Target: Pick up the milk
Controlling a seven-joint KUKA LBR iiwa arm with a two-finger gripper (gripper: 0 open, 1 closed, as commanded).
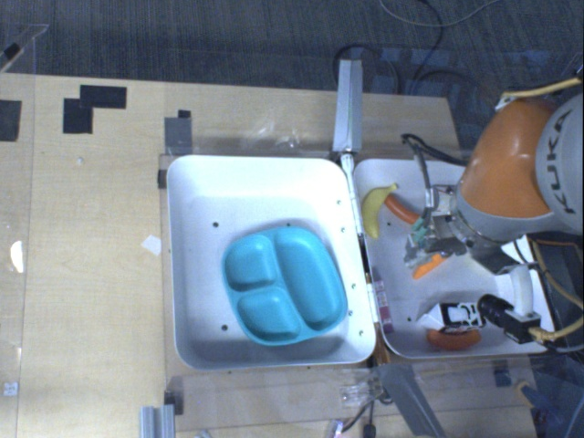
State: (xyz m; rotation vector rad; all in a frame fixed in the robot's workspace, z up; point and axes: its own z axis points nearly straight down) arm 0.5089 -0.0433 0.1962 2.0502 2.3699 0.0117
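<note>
One milk carton (461, 315), white with black print too small to read, lies at the near side of the right bin (394, 336), partly covered by the arm's black parts. Touching its near edge is a red-orange item (453, 338), against the bin's near wall. Farther in, the tool (427, 235) hangs over the middle of the right bin, apart from the milk; whether it is wide or narrow, cannot tell. Just below the tool sits an orange carrot-like piece (427, 266). At the far left of that bin a yellow banana (375, 206) lies beside an orange-red stick-shaped item (399, 210). Arm (525, 167) comes in from the right, orange band on top, grey link with "KUKA" lettering partly readable at the right edge. Left bin (196, 245) holds a blue three-compartment tray (285, 284), tilted, near-centre. Both bins rest on the wooden counter (82, 272); black tape marks (91, 106) at its far left.
</note>
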